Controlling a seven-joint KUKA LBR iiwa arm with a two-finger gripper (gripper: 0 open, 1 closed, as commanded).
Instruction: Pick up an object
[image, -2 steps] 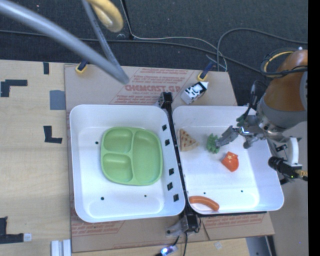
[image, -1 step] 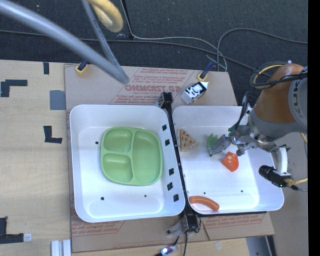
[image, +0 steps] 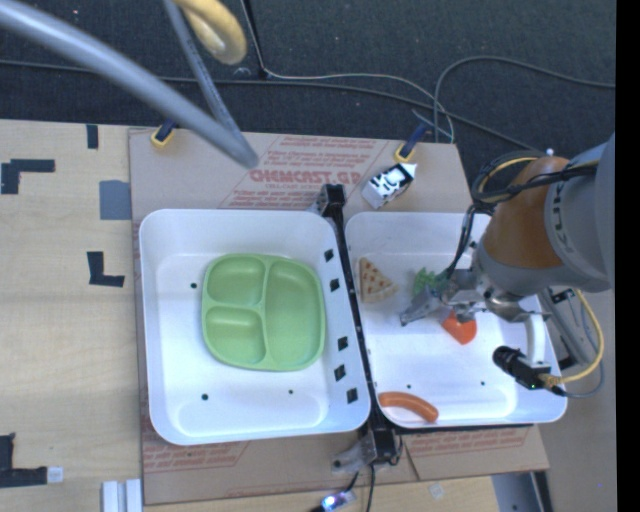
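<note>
A pale wooden bench top filled the left side of the view, marked here and there with short dark tape pieces. On it lay a brown cardboard sheet printed with red lettering, held at its far corners by yellow-and-blue clamps. Beyond the bench the floor was dark carpet, crossed by thin cables. A grey metal pole slanted across the upper left, blurred and close to the camera. Light fell evenly, without hard shadows.
</note>
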